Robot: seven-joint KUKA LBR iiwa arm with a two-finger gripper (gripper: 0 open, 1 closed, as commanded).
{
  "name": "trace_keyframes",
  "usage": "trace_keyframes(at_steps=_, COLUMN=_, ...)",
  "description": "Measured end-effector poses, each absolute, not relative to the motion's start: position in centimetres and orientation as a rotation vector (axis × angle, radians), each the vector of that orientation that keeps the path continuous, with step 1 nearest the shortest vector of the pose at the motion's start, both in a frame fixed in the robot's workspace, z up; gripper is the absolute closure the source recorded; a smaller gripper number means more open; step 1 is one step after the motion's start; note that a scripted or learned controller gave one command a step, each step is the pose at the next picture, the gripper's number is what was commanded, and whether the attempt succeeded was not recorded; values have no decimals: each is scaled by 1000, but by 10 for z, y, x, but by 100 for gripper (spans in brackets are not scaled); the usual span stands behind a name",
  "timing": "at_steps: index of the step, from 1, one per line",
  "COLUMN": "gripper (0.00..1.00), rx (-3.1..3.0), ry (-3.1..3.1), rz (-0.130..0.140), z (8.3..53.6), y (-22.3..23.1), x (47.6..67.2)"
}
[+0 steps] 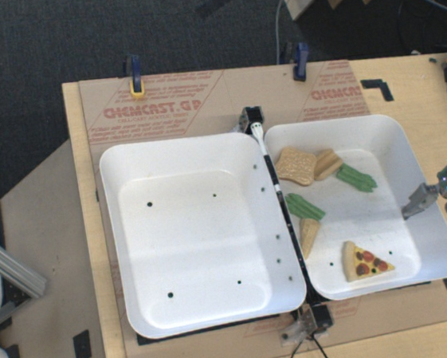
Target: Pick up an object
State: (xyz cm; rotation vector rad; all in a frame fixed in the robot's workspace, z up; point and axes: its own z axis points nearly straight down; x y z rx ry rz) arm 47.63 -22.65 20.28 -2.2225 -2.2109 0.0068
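Lying left of the end effector, grip state unreadable, is the pizza slice.

The 2 white bins look like smooth, slightly glossy plastic on a matt brown cardboard sheet.

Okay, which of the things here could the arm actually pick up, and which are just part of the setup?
For the job:
pizza slice
bread slice
two green pieces
tan wedge
gripper, at the right bin's edge

Just setup:
left bin
blue clamps
cardboard sheet
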Motion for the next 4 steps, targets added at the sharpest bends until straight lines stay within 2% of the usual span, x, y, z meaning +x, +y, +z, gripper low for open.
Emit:
trace_keyframes(at_steps=1, gripper=0, rx=-2229, ry=-2246, rz=-14, z=368, y=-223, x=591)
trace_keyframes(at_steps=2, gripper=0, rx=-2224, ry=-2236, rz=-6, z=431, y=-223, x=666)
trace_keyframes(at_steps=3, gripper=0, rx=-2226, ry=-2231, rz=-4, z=496, y=-224, x=668)
trace_keyframes(at_steps=4, gripper=0, rx=-2225, ry=-2229, rz=-2, z=537, y=-224, x=668)
